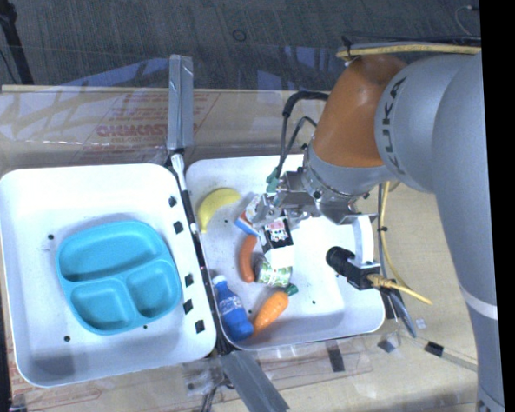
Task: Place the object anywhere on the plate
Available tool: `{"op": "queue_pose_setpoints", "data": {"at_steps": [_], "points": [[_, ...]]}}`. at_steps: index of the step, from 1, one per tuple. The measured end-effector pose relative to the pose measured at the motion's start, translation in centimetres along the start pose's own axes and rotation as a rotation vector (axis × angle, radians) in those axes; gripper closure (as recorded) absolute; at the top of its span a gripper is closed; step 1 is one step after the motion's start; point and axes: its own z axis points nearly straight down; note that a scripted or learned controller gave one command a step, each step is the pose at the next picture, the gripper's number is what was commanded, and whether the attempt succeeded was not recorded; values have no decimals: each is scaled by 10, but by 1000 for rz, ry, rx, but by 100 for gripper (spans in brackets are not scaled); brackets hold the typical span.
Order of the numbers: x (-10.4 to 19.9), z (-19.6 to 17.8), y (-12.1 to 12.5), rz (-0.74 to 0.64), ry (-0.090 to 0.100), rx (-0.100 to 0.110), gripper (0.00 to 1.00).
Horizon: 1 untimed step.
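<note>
Arm reached in from the right; its gripper [271,210] hung low over the right bin [356,317], above a cluster of objects: yellow banana-like piece [217,205], orange sausage shape [247,255], small carton [278,256], carrot [271,309], blue bottle [230,309]. Jaws' opening could not be made out; nothing visibly clamped. Blue compartment plate [118,273] lay in the left bin [23,206], bare, well apart. Judged: a pick attempt, since the plate awaited its object.

a wooden bench [78,116] bears the left bin [17,259] and right bin [351,313].
</note>
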Motion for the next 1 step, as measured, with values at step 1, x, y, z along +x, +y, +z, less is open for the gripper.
{"op": "queue_pose_setpoints", "data": {"at_steps": [1], "points": [[74, -11, -22, -164, 0, 0, 100]]}}
